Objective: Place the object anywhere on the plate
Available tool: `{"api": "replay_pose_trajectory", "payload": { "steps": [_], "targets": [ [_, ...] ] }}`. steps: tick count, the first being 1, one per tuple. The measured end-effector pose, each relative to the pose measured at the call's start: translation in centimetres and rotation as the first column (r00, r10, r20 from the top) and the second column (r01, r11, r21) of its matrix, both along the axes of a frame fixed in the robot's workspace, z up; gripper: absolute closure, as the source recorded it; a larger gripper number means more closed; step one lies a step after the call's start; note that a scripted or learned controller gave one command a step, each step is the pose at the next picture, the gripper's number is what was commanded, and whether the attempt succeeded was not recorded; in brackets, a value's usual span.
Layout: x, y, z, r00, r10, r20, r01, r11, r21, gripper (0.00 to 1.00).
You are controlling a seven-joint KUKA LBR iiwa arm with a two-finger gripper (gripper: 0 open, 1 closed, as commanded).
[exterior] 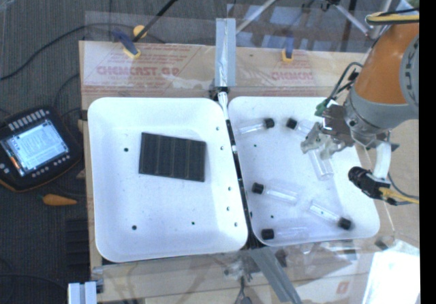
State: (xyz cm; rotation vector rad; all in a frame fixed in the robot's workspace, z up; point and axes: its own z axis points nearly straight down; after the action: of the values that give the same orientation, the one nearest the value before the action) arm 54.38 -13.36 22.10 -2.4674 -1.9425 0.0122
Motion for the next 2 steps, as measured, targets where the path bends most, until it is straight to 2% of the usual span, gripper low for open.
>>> {"api": "replay_pose_trajectory", "payload": {
  "steps": [1,2],
  "targets": [
    [5.1,12.5,-3.0,0.979,-0.204,-0.001,0.204,0.979,0.001,1.00],
    [6.3,19.3,0.8,0.965,-0.261,0.002,0.261,0.965,-0.002,1.00]
  ]
}}
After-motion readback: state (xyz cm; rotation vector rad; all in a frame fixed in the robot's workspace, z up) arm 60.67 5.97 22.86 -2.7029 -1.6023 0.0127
